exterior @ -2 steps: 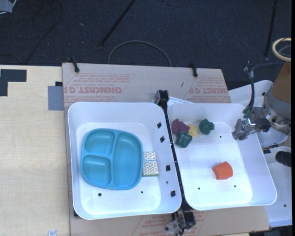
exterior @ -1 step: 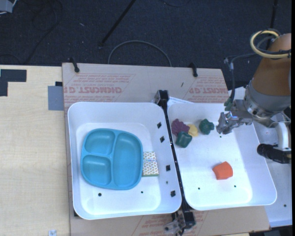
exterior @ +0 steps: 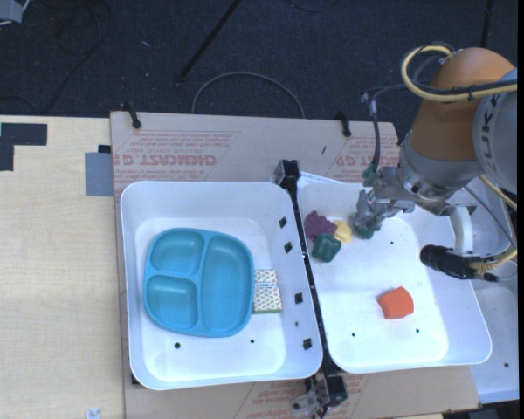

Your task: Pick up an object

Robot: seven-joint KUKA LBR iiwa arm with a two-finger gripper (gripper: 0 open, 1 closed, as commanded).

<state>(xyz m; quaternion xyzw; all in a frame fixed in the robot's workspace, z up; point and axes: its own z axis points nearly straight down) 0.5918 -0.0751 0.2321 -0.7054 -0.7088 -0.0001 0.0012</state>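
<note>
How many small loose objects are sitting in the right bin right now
4: a purple piece, a yellow piece and a green piece clustered at its upper left, and an orange block alone mid-bin. The pincer may hide more.

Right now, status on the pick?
Gripper low in right bin, beside yellow block. Purple piece and green block crowd close. Orange block sits apart. Nothing seen held.
</note>
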